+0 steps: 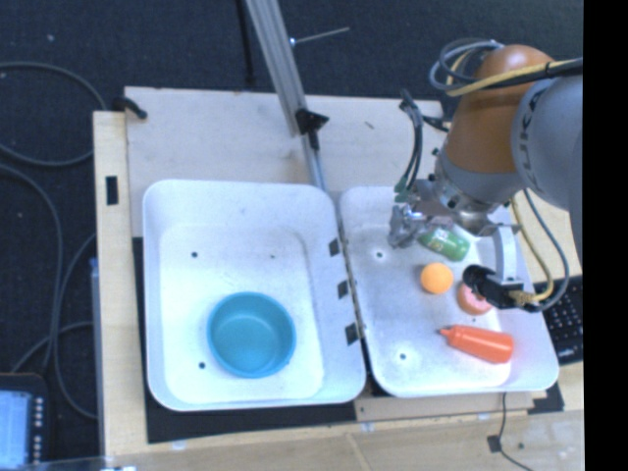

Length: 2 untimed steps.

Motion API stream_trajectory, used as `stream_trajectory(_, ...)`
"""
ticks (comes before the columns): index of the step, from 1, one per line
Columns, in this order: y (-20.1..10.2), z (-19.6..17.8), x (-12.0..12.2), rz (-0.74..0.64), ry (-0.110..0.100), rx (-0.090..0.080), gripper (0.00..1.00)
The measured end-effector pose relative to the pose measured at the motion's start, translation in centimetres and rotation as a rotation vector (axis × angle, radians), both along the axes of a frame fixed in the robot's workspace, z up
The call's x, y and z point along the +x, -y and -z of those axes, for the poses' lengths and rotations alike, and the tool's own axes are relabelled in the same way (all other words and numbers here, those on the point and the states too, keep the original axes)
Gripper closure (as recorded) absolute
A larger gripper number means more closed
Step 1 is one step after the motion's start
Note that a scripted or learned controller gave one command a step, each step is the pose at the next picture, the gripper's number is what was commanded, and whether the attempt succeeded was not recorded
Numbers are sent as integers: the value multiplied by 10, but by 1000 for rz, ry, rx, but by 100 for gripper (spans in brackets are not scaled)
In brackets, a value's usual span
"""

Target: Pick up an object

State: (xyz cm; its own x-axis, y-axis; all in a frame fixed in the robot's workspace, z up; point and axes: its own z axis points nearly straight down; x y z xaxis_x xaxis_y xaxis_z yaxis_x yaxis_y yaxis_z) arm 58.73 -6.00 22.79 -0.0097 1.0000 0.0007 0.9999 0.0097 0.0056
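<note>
Camera view, taken from above at a slant, gives us a bench [216, 135] carrying two shallow white bins side by side. We see the left bin [177, 214] holding a blue bowl [251, 334] toward its near side. We find the right bin [388, 302] holding the small items: an orange bottle-shaped object [478, 342] lying on its side near the front, a pink ring-like object [476, 297] just beside a black fitting, an orange ball [437, 279] in the middle, and a green object [444, 242] toward the back. We see the grey arm [491, 126] reaching in from the right, its gripper [404, 226] low over the bin's rear part, just beside the green object. We cannot tell how its hand stands, nor whether it has hold of anything.
</note>
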Motion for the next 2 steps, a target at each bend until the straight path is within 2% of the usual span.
stream_trajectory(1,-57,-11,24,-1,-4,3,100)
stream_trajectory(2,-107,-1,44,0,-6,1,100)
